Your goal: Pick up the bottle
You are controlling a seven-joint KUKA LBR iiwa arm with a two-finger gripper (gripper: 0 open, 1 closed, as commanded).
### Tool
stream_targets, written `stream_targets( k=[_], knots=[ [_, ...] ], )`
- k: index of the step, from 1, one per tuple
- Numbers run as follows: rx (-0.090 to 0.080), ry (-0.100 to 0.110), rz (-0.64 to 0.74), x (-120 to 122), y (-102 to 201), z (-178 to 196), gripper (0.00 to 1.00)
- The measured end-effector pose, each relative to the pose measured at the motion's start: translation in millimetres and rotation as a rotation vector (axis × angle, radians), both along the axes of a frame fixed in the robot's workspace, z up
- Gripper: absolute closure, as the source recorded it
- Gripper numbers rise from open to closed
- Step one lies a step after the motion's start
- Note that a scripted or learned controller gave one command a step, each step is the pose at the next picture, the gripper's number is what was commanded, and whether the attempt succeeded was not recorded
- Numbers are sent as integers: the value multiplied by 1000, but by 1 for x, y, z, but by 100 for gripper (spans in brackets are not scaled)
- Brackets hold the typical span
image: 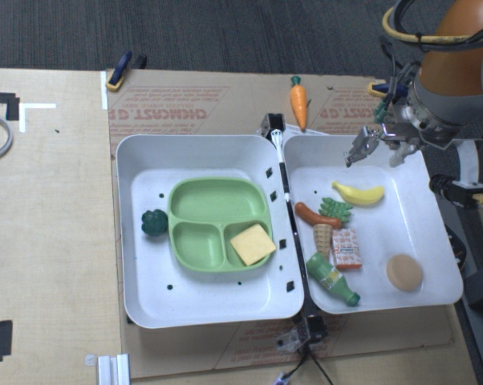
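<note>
A small green bottle (331, 279) lies on its side near the front edge of the right bin (434, 215), cap pointing toward the front right. My gripper (379, 148) hangs over the bin's back edge, well behind the bottle, open with nothing between its fingers. The banana lies between the gripper and the bottle.
The right bin also holds a yellow banana (359, 192), a sausage (314, 214), a green leafy piece (336, 209), a cone (322, 237), a red-and-white carton (346, 249) and a tan bun (403, 272). The left bin holds a green tray (217, 203) with a cheese slice (252, 244) and broccoli (154, 223). A carrot (298, 102) lies behind the bins.
</note>
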State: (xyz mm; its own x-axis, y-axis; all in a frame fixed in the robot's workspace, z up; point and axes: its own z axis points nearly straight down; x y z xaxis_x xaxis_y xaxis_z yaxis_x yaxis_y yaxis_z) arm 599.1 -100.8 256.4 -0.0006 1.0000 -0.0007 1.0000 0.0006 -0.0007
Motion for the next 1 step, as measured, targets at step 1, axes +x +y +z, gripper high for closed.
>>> stream_targets(
  k=[1],
  knots=[
    [-1, -1, 0, 0, -1, 10, 100]
  ],
)
